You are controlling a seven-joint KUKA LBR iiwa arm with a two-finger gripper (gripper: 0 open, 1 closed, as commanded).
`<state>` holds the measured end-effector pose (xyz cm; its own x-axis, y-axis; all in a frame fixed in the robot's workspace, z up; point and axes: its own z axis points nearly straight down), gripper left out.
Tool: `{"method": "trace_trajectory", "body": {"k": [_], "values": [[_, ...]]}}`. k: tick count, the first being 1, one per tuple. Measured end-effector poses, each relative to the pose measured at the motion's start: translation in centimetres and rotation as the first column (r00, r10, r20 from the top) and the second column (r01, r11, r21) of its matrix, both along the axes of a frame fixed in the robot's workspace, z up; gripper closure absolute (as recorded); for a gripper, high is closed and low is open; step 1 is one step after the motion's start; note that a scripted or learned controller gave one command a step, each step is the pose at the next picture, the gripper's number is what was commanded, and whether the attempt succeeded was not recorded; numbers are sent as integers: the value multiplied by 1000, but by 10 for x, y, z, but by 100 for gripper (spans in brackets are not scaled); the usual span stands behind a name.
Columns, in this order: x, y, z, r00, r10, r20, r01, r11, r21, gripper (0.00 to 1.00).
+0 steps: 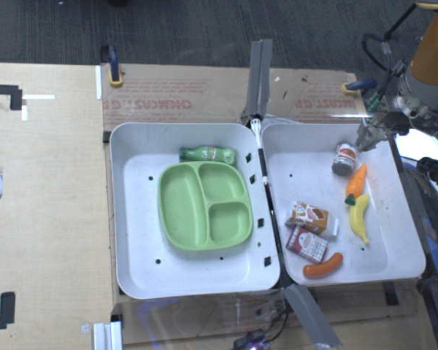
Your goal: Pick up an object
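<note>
My gripper [366, 136] hangs over the far right corner of the right bin [409, 233], just above and to the right of a small can [344, 159] lying there. Nothing shows held in it. Close below the can lie an orange carrot [356, 181] and a yellow banana [359, 218]. Two small brown and red cartons [311, 216] [307, 245] rest in the middle of that bin, with a red sausage [323, 266] at its near edge.
The left bin [121, 217] holds a green divided plate [204, 204] and a green bottle [206, 154] lying behind it. A grey divider post [259, 79] stands between the bins at the back. Clamps sit on the cardboard behind.
</note>
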<state>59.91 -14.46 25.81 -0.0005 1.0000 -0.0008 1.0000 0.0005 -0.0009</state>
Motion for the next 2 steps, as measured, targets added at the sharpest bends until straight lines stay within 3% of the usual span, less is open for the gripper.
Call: {"method": "trace_trajectory", "body": {"k": [1, 2], "values": [[56, -61, -23, 959, -285, 1, 285, 959, -1, 0], [60, -23, -71, 1000, -11, 1, 11, 1000, 0, 0]]}}
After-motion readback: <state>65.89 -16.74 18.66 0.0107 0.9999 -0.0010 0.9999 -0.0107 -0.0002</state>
